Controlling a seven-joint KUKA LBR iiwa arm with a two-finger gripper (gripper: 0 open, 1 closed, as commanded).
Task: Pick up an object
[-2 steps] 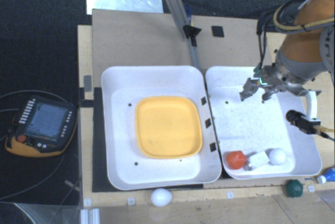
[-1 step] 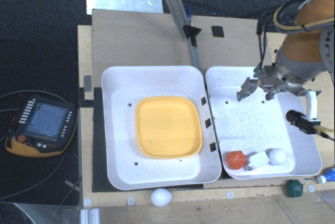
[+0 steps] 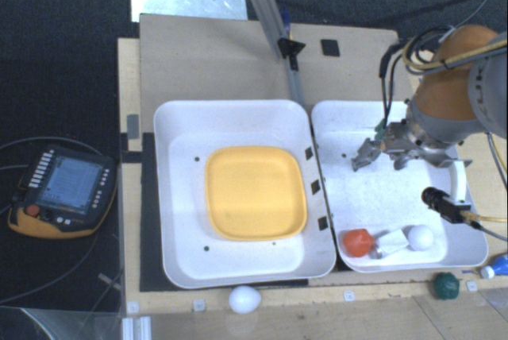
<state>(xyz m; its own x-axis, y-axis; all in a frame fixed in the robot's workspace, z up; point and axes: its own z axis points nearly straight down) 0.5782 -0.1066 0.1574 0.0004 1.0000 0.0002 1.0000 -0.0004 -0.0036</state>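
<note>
I have the claw point(image 3: 382, 156) hanging over the upper half of the right bin point(image 3: 343, 171), its two dark fingers spread apart with nothing between them. It carries no load.

The candidate objects lie well below the claw, toward the near edge of that same bin: a red-orange ball point(image 3: 356, 242) below and slightly left of the claw, a white ball point(image 3: 420, 237) below and to its right, and a small white piece point(image 3: 390, 242) lying between the two and appearing to touch both. I cannot make out what that middle piece is.

To the claw's left, across the bin wall, the left bin point(image 3: 178, 171) holds a yellow plate point(image 3: 255, 192). It looks flat and wide, and I judge it a poor match for this finger span.

My assessment for the step in hand: the red-orange ball is the better target, since its left side stands free. I would bring the claw directly above it, keeping the fingers wide, and turn the wrist so one finger does not come down on the white piece. The ball sits near the bin's lower wall and corner, so I would descend straight and watch for a finger striking the rim. A round object may roll out under an off-centre squeeze; centring matters most.
</note>
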